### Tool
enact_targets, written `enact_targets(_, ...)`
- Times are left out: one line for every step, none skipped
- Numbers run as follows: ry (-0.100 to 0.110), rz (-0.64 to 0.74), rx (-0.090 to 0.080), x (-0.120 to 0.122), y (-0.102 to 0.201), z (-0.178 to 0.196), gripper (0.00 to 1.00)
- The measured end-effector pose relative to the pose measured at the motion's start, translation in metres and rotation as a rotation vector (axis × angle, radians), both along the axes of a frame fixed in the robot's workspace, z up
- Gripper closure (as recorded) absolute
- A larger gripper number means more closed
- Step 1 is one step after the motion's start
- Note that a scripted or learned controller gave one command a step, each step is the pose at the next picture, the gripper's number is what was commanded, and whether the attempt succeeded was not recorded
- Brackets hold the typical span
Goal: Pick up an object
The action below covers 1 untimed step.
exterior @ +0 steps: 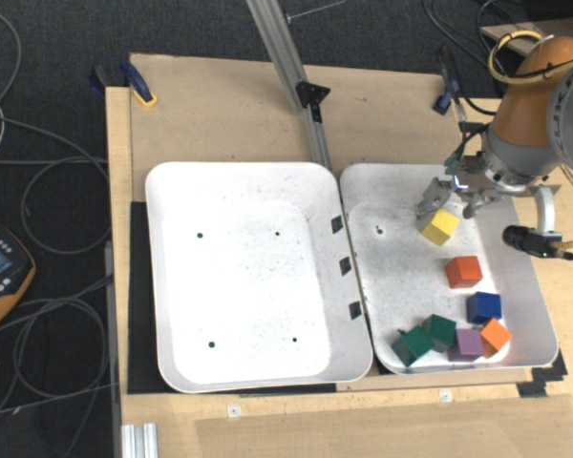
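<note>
My gripper (452, 204) hangs over the upper part of the right bin (401, 184), its two grey fingers spread open. A yellow cube (440, 227) sits tilted right under the fingertips, a little toward the front; the fingers are not closed on it. Further down the same bin lie a red cube (464, 271), a blue cube (483, 306), an orange cube (496, 334), a purple cube (469, 342) and two dark green blocks (426, 338), clustered at the front right corner.
The left bin (239, 275) lies beside the right one, with a raised divider between them. A slanted metal pole (286, 55) rises behind the bins. The arm's black side attachment (530, 240) overhangs the right bin's right rim.
</note>
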State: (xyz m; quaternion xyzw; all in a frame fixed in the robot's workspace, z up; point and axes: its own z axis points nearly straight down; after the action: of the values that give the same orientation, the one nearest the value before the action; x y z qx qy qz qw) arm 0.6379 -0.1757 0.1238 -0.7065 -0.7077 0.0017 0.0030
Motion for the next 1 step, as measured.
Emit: enact_targets(-0.003,0.000,-0.001,-0.0002,0.0007,-0.0257,0.00)
